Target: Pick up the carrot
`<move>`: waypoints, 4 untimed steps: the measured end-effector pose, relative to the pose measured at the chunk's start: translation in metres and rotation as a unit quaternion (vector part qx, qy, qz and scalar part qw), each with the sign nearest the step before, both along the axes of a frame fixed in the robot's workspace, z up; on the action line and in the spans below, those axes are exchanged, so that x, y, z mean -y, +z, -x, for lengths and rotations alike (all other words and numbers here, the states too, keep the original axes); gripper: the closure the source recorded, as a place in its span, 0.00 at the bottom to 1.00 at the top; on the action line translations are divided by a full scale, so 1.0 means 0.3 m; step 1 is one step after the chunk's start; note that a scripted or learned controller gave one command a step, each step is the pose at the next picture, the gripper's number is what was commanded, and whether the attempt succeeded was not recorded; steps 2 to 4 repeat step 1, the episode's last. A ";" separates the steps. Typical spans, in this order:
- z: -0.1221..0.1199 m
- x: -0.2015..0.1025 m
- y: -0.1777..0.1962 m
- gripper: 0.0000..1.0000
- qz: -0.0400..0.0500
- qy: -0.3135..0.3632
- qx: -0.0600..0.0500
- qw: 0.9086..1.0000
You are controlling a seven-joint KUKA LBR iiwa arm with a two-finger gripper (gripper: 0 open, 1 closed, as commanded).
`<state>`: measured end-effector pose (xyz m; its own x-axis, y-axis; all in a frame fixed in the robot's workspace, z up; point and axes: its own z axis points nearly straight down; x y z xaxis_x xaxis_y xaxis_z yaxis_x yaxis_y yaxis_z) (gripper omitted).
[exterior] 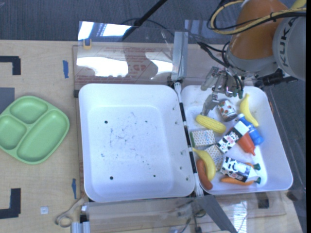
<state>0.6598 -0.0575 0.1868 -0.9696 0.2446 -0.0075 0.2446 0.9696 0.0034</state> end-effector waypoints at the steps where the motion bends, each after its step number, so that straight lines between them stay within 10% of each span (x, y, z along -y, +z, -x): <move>1: -0.007 -0.003 0.041 1.00 -0.001 0.000 0.005 1.000; 4: -0.007 -0.003 0.041 1.00 -0.001 0.000 0.005 1.000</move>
